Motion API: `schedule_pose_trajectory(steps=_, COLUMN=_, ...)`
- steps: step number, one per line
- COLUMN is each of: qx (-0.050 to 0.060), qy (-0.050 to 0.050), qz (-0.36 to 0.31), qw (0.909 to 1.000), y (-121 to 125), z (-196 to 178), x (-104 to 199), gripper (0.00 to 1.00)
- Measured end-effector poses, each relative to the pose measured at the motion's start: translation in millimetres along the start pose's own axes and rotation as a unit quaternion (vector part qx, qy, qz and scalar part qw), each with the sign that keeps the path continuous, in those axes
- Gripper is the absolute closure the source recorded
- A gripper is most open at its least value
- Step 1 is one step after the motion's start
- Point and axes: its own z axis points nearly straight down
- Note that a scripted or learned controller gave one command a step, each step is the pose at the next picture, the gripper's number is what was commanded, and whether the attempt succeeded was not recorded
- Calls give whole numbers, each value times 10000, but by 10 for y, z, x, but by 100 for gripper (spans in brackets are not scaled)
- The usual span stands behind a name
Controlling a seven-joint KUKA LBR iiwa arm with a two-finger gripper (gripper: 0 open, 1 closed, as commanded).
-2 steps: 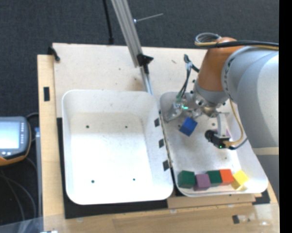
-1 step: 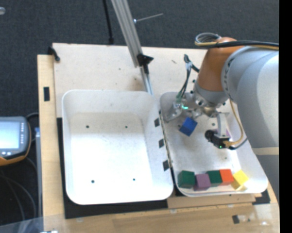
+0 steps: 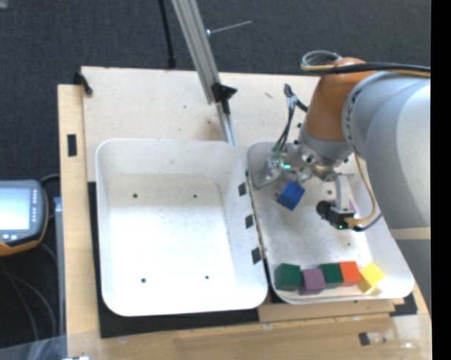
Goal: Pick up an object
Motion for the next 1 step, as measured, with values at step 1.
schedule_pose_trajectory(steps=1, qx=-1, qy=0, qz=2, qw=10000, y=0, z=0, x=0, gripper=0)
